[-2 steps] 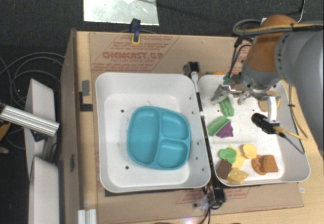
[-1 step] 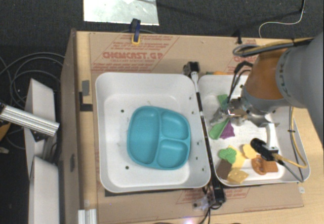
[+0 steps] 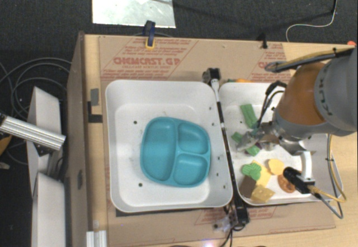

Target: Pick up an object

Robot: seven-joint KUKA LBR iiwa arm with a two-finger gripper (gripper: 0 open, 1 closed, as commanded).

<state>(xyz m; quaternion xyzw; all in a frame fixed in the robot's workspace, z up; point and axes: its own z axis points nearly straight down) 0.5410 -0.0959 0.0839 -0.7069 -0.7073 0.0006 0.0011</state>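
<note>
From my seat the left bin (image 3: 120, 195) carries a teal divided plate (image 3: 175, 151), lying flat near its middle with three compartments, and nothing I need there. A thin dark divider (image 3: 222, 128) runs where the two bins meet. Past it, the right bin (image 3: 232, 98) holds the small pieces I could go for: a green block (image 3: 248, 114) near the upper part, a bumpy green piece (image 3: 251, 171) lower down, a brown block (image 3: 247, 186) and a pale yellow wedge (image 3: 263, 194) at the near edge, then a yellow round piece (image 3: 276, 166) just beside an orange-brown disc (image 3: 286, 185). The gripper (image 3: 253, 141) sits low over the bin, between the green block and the bumpy green piece; I cannot tell from this angle how it is set or whether it has anything. I judge these pieces to be light, stiff toy plastic, smooth enough to slip, so I would take the green block across its narrow sides rather than chase a round one
</note>
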